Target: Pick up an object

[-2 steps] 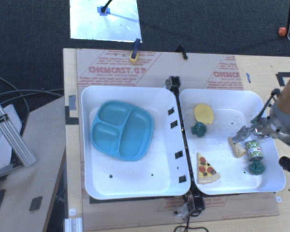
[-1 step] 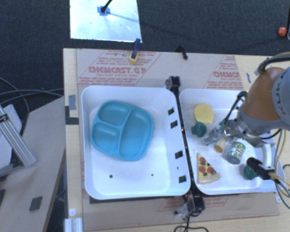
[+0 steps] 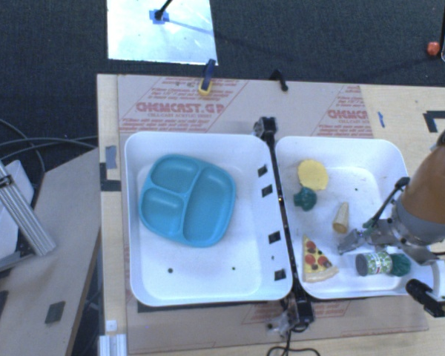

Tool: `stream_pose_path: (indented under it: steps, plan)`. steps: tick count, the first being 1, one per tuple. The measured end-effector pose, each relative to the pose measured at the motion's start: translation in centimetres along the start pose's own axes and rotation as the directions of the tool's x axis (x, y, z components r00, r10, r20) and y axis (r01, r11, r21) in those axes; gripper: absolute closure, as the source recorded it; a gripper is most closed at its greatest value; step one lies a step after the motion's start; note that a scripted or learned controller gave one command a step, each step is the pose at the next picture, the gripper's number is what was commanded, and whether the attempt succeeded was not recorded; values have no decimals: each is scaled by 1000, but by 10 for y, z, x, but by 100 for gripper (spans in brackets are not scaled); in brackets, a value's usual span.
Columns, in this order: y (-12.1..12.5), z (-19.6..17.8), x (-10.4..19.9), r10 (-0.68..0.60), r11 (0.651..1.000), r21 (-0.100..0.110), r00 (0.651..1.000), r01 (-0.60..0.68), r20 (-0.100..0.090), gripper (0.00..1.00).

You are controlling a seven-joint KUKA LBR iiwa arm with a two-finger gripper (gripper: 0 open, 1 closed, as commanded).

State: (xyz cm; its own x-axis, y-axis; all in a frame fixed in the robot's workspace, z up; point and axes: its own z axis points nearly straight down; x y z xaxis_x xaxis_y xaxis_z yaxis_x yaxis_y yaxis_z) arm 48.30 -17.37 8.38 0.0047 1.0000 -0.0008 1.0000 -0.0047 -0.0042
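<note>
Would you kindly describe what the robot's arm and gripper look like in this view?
The arm enters from the right as a rounded orange-brown band above a grey wrist section. From the wrist, thin dark rods and metallic linkage run to a small silver-grey gripper. A black fitting sits low at the arm's edge.

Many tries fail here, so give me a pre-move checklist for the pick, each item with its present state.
1. Pincer is over the right bin: ok.
2. A target lies close by: ok; the bottle lies on its side just beside the pincer, and the cone is just above it in the view.
3. Something is already held between the fingers: cannot tell.
4. Nearby items may get bumped: not ok; the pizza slice lies close to the pincer's left in the view.
5. Yellow disc and dark green piece lie apart from the pincer: ok.
6. Blue divided plate sits in the left bin, out of the way: ok.
</note>
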Motion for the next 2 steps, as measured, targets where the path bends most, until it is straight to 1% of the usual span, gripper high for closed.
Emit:
stream_pose_path:
  steps: [1,2]
  plan:
    - [92,-2,41,-15,1000,-14,1000,15,-1,0]
    - [24,0,-9,1,1000,-1,1000,-1,0,0]
